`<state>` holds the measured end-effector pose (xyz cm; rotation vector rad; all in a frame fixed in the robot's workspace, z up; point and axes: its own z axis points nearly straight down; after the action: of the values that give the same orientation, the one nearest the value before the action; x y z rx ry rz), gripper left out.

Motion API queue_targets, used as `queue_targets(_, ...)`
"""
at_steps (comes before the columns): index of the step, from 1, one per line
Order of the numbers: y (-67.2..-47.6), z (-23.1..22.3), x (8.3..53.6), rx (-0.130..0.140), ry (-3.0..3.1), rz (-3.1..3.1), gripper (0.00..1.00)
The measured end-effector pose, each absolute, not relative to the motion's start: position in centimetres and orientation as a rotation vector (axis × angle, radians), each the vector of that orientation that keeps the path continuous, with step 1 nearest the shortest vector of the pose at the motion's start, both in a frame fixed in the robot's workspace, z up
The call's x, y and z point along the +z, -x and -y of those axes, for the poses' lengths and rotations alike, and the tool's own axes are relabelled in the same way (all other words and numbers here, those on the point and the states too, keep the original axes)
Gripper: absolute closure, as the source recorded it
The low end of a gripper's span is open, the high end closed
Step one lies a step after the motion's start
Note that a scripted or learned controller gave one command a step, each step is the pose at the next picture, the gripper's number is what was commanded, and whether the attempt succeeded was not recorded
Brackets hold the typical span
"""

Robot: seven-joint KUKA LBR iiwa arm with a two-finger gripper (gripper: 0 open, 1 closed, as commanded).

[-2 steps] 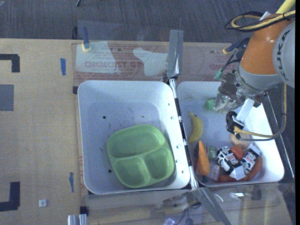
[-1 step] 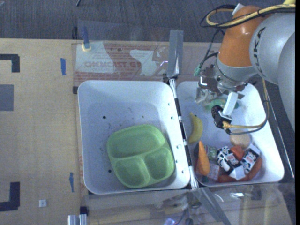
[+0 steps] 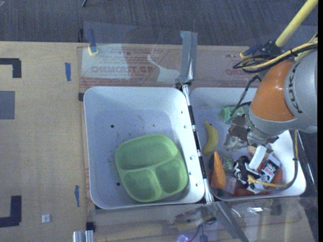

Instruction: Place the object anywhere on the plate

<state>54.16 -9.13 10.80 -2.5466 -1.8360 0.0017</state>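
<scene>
A green divided plate (image 3: 151, 166) lies in the left bin (image 3: 101, 115), toward its front. My gripper (image 3: 236, 137) is low over the middle of the right bin (image 3: 298, 180), under the orange-banded wrist. A yellow banana (image 3: 211, 137) lies just left of it by the bin's left wall. An orange carrot (image 3: 218, 170) sits in front of the banana. A green object (image 3: 228, 114) shows behind the gripper. Whatever lies directly under the gripper is hidden by the arm.
A red item (image 3: 243, 191) lies at the front of the right bin. The divider between the bins (image 3: 194, 135) stands between the gripper and the plate. The wooden bench (image 3: 40, 135) spreads to the left.
</scene>
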Motion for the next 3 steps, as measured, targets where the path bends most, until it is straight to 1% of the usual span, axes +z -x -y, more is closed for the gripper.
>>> queue_targets(1,-48.2,13.5,8.8,-0.011,2.731,1.554,1.00)
queue_targets(2,-48.3,8.7,18.4,0.002,2.781,1.458,1.00)
queue_targets(3,-50.3,10.8,16.8,0.003,2.865,1.287,1.00)
